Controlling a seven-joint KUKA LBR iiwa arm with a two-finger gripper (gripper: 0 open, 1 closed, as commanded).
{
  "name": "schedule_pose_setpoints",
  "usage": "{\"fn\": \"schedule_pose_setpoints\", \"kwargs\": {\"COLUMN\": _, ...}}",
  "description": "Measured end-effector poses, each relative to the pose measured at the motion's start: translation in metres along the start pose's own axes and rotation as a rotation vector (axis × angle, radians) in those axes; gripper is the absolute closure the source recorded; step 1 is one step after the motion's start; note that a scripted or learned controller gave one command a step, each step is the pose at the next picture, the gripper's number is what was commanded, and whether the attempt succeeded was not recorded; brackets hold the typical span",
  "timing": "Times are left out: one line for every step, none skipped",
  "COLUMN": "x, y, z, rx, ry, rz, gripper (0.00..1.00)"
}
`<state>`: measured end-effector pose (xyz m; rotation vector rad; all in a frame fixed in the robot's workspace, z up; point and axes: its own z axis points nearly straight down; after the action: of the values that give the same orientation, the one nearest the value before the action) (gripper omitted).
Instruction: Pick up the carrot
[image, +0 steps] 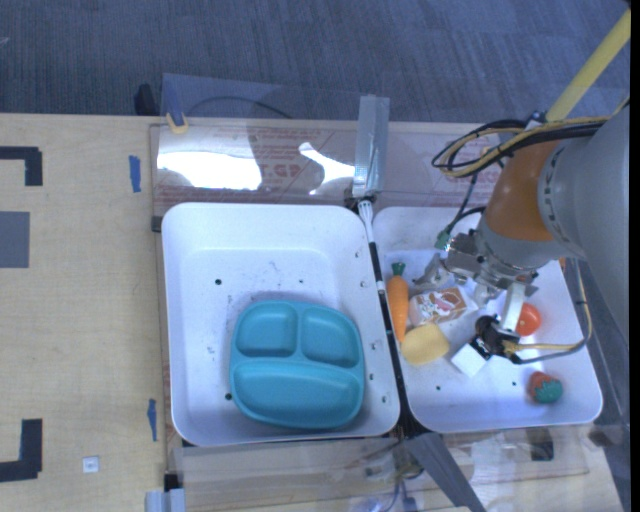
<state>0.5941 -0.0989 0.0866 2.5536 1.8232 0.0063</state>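
Observation:
The carrot (398, 302), orange with a small green top, lies lengthwise along the left wall of the right bin (575, 405). My gripper (480, 300) hangs low over the middle of that bin, to the right of the carrot and apart from it. A white packet with red print (446, 303) lies between the carrot and the gripper. Nothing is visibly held.
A yellow piece (424, 344) sits just below the carrot's lower end, with a white block (467, 359) beside it. An orange-red ball (528, 319) and a red-and-green item (545, 388) lie further right. The left bin (190, 300) holds a teal divided plate (298, 366).

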Motion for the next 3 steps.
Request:
{"fn": "schedule_pose_setpoints", "kwargs": {"x": 0.001, "y": 0.002, "z": -0.009, "rx": -0.001, "ry": 0.001, "rz": -0.002, "gripper": 1.00}}
{"fn": "schedule_pose_setpoints", "kwargs": {"x": 0.025, "y": 0.036, "z": -0.179, "rx": -0.002, "ry": 0.001, "rz": -0.087, "gripper": 1.00}}
{"fn": "schedule_pose_setpoints", "kwargs": {"x": 0.109, "y": 0.033, "z": -0.168, "rx": 0.009, "ry": -0.005, "rz": 0.320, "gripper": 1.00}}
